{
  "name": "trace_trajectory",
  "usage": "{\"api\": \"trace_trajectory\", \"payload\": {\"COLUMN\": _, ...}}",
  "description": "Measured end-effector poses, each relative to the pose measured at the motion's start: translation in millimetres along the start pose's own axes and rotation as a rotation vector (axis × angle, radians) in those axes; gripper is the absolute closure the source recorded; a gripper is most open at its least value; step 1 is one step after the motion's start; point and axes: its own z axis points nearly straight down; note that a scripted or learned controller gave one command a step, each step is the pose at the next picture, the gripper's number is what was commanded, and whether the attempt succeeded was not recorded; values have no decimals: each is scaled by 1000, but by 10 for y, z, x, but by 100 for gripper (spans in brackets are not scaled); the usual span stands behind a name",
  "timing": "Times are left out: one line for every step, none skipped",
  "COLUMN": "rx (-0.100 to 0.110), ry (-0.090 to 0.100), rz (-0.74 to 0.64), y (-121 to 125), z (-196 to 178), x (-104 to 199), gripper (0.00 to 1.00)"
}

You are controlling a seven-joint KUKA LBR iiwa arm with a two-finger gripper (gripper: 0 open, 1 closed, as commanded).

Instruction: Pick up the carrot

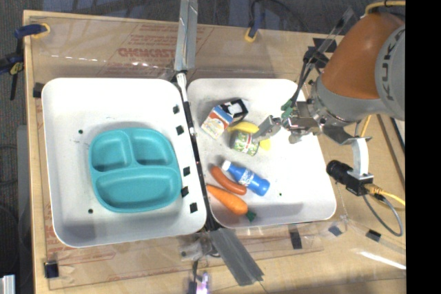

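Orange carrot (228,200), blue-white bottle (246,178), teal tray (133,169), white bins (58,169).

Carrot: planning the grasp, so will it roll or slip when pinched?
The carrot looks smooth and tapered, so it may slide toward its thin end. Being round, it could roll when nudged. It lies beside the sausage near the bin wall, leaving little room.
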Motion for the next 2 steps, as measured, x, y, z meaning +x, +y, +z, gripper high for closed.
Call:
{"api": "trace_trajectory", "payload": {"rx": 2, "ry": 1, "rz": -80, "y": -443, "z": 1132, "x": 473, "gripper": 0}}
{"api": "trace_trajectory", "payload": {"rx": -8, "ry": -1, "rz": -112, "y": -420, "z": 1143, "x": 336, "gripper": 0}}
